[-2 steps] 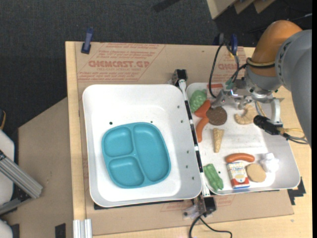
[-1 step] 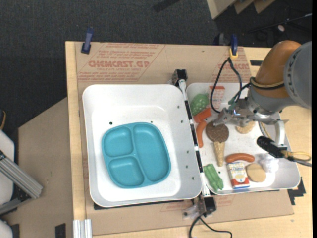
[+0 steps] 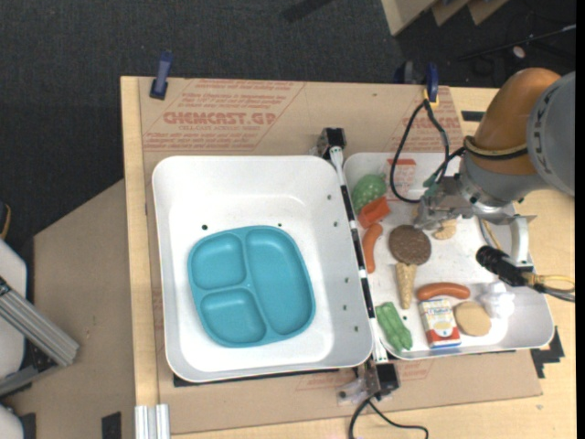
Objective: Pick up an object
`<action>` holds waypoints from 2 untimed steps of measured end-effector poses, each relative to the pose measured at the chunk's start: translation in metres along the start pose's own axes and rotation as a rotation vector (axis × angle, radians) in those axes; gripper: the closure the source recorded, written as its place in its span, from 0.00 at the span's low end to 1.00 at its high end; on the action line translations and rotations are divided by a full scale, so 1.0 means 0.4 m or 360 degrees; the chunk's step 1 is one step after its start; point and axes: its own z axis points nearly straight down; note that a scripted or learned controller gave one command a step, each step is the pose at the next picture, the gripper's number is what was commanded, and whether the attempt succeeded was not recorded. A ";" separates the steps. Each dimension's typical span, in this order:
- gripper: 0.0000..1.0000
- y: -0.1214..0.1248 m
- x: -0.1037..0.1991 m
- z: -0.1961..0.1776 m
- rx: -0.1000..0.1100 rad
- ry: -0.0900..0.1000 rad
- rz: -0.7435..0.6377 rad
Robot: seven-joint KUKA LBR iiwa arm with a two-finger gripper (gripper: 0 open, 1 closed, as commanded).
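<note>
Brown round cookie (image 3: 409,244) just left of the gripper (image 3: 442,216) — finger state indiscernible.

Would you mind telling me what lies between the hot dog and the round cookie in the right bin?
In the camera view, a small red-and-white carton lies between the hot dog above it and the round cookie at its right.

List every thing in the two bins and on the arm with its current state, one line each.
Blue divided plate: flat in the left bin, nothing in its compartments.
Gripper: low over the right bin's upper part.
Brown round cookie: flat, below the gripper.
Ice cream cone: lying down.
Sausage: lying down.
Small carton: lying flat.
Green leafy piece: at the bin's upper left corner.
Green pod: lying along the left wall.
</note>
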 end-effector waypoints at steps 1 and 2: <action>1.00 0.001 -0.001 -0.025 -0.0004 -0.0001 0.0002; 1.00 0.003 -0.001 -0.050 -0.0008 -0.0002 0.0003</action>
